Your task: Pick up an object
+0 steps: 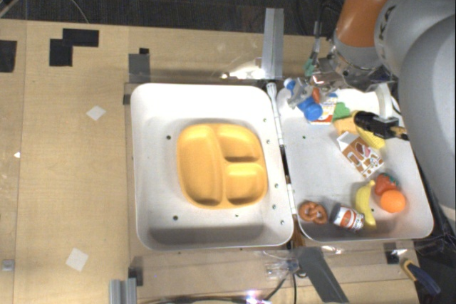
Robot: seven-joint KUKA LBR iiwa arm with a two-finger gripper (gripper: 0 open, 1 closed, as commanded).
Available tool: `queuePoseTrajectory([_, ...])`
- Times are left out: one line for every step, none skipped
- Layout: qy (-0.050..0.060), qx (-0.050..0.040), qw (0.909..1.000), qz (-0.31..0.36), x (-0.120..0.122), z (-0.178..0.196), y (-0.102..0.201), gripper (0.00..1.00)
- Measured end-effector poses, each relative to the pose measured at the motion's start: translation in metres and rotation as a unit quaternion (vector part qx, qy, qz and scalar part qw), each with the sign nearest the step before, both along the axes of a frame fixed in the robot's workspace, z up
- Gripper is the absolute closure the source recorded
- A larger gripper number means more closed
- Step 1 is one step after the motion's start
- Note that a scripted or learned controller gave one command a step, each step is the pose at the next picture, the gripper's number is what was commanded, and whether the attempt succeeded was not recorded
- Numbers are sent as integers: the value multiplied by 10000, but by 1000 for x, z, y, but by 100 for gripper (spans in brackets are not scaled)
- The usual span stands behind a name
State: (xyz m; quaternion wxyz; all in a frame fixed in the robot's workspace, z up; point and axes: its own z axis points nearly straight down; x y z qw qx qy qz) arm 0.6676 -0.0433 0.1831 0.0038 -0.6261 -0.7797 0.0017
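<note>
Item: blue toy (310, 110), upper right of frame, under your pincer (315, 82) (pincer state: cannot tell). Likely light, rigid, smooth plastic; grip across its narrow middle.

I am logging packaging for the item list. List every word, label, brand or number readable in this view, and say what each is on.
No text can be read in this view.
Small printed card or packet in the right bin: red and white pattern, print too blurred to read.
Small bottle near the right bin's front edge: red and white label, too small to read.
Yellow divided tray in the left bin: no markings visible.
</note>
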Motion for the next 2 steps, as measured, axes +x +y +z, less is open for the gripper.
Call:
queuePoseTrajectory([-62,-16,9911,-1330,2,48,1,100])
queuePoseTrajectory([-73,-22,9917,-1282,4,58,3,100])
